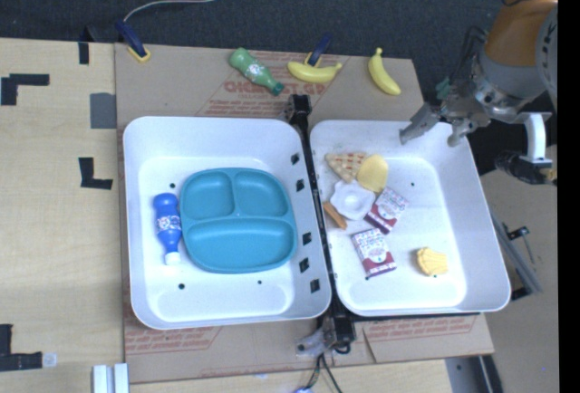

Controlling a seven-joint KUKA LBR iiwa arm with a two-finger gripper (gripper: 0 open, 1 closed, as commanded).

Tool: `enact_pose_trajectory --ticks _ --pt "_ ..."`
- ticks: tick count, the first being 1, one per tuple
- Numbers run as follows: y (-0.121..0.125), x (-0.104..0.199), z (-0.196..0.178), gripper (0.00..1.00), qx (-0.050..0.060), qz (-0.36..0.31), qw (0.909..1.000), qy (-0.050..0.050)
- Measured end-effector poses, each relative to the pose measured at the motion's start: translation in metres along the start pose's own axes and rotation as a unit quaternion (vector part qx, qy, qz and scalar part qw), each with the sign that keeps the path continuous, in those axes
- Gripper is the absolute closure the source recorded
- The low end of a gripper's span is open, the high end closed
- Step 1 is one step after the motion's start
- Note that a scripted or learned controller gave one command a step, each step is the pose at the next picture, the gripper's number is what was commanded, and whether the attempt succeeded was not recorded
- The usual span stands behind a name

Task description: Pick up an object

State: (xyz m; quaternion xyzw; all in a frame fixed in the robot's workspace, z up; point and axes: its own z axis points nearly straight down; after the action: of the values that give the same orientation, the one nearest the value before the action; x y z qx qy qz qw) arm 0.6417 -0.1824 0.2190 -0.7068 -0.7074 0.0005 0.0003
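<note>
Objects for picking, spread over two shallow white bins set side by side on a cardboard sheet (181,88). Left bin (145,147): a blue divided plate (238,219) across most of its floor and, just beside the plate's left edge, a blue bottle (166,226) lying with its white cap toward the near side. Right bin (471,228): a loose cluster toward its left half. Grey arm (521,38) with an orange band, reaching in from the right, above the far right corner of the right bin. Gripper (433,130) over that bin's far rim, fingers spread, nothing between them, well apart from the cluster. On the cardboard beyond the bins, left to right: a green bottle (256,71) on its side, a yellow banana (314,71) near the bins' seam, a second banana (384,74) farther right. Within the cluster, from far to near: a waffle wedge (343,164) touching a round yellow piece (372,172); just below them a white egg-shaped piece (348,199) with a small brown stick (334,215) at its left edge; a red-and-white carton (388,208) just to the right; a second red-and-white carton (373,253) nearer the front. Off to the right of that carton, apart from the rest, a small yellow ridged piece (431,262).
</note>
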Motion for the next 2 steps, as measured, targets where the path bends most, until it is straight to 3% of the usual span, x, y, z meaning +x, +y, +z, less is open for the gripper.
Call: enact_pose_trajectory --ticks 1,2 --pt "0.016 0.026 0.128 0.00 0.000 0.000 1.0000 0.000" --pt "-0.004 0.044 0.132 0.00 -0.003 0.000 1.0000 -0.002"
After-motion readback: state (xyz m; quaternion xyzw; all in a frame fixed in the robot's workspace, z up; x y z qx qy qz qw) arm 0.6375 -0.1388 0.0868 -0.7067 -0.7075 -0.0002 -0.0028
